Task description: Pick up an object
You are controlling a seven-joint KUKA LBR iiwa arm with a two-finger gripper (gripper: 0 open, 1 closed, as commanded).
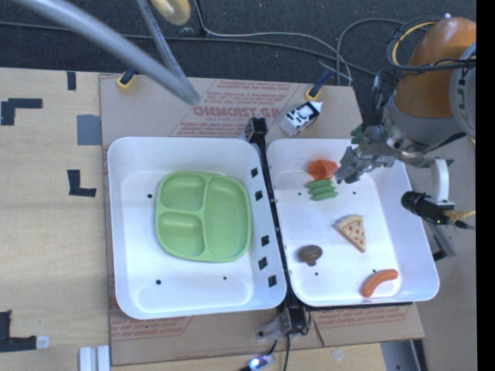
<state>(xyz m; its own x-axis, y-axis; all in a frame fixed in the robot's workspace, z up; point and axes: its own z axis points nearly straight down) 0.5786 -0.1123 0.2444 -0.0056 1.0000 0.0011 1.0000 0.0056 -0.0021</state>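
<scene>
Over right bin (418,230) | gripper (346,173) beside orange piece (322,168), green piece (322,190) | opening: cannot tell

Under my reach a cardboard sheet (232,107) covers the pale wooden bench (46,207); beyond it dark carpet (294,14) crossed by black cables (255,33)
</scene>
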